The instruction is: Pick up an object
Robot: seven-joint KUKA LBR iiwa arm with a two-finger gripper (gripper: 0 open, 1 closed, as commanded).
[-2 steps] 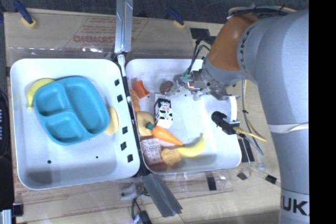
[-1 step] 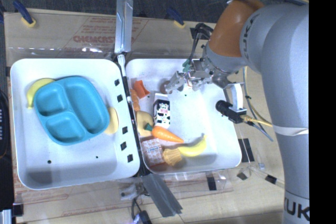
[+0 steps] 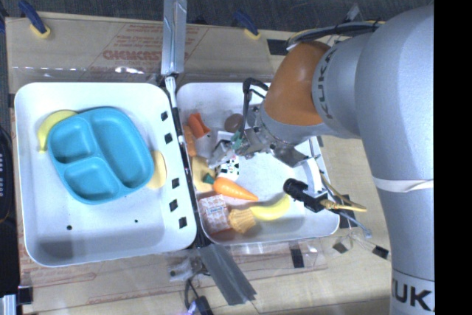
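Note:
My gripper (image 3: pixel 234 146) reaches down into the right bin (image 3: pixel 214 96), among the objects at its left side. Just below it lies a small white die with black dots (image 3: pixel 231 168). An orange carrot (image 3: pixel 234 189) lies below that, and a yellow banana (image 3: pixel 271 209) sits near the bin's front wall. An orange-red piece (image 3: pixel 197 126) rests against the bin's left wall. A pale wrapped block (image 3: pixel 214 211) and a tan brush-like piece (image 3: pixel 241 221) lie at the front left corner. The arm's wrist hides the bin's right part.
The left bin (image 3: pixel 96 240) holds a blue divided plate (image 3: pixel 102 153) with a yellow object (image 3: pixel 50 125) poking out from under its upper left edge. A metal bar (image 3: pixel 173 33) stands between the bins at the back.

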